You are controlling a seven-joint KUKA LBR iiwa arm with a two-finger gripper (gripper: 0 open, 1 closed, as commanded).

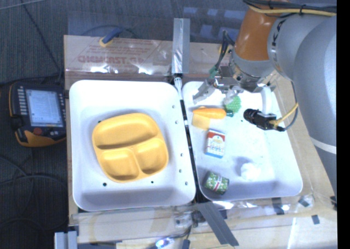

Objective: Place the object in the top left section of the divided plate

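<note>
1. Seen from above: two shallow white bins side by side on a bench, left bin [82,133] and right bin [284,160].
2. Lying in the left bin: a yellow divided plate [130,145], three sections, all bare.
3. Reaching in from the right: a grey arm with an orange band [257,29], lowered over the far end of the right bin.
4. Poised there: the gripper [210,90], fingers spread apart, grasping nothing, just above a yellow-orange wedge [208,115].
5. Just beside the wedge, under the wrist: a small green object [233,103].
6. Scattered nearer the camera in the right bin: a red-and-white carton [216,144], a white ball [250,171], a green can [217,182].
7. Resting off the bench at left: a handheld control pendant [37,112].
</note>
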